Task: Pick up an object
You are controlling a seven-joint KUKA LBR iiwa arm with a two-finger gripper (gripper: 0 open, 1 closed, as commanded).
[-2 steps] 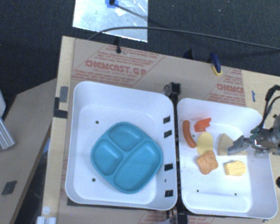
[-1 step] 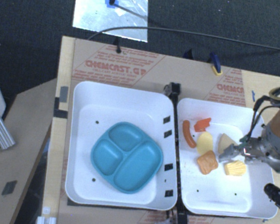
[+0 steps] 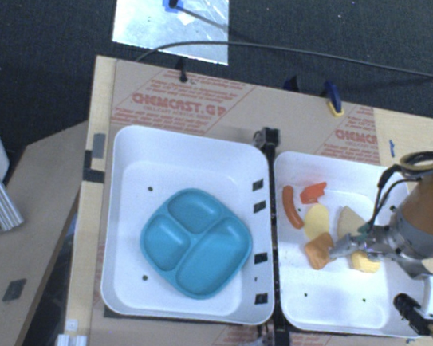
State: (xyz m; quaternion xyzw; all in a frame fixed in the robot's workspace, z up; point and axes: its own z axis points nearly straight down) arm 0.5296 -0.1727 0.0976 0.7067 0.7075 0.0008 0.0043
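Food pieces lie clustered in the right bin (image 3: 325, 309), toward its far-left part. Left bin (image 3: 128, 195) on the desk (image 3: 211, 99) carries a blue divided plate (image 3: 196, 242), set about mid-bin, tilted. Along the right bin's left wall: a red-orange sausage (image 3: 293, 206). Just beside it, nearer the far edge, a small red piece (image 3: 313, 192). A pale yellow piece (image 3: 318, 220) sits below that, touching an orange-brown chunk (image 3: 318, 249). A tan wedge (image 3: 349, 222) lies right of the yellow piece; a yellow block (image 3: 364, 263) sits toward the bin's right side. End effector (image 3: 344, 248) reaches in low from the right edge, tip near the orange-brown chunk. Its fingers look drawn together, possibly; view too blurred, so cannot tell.
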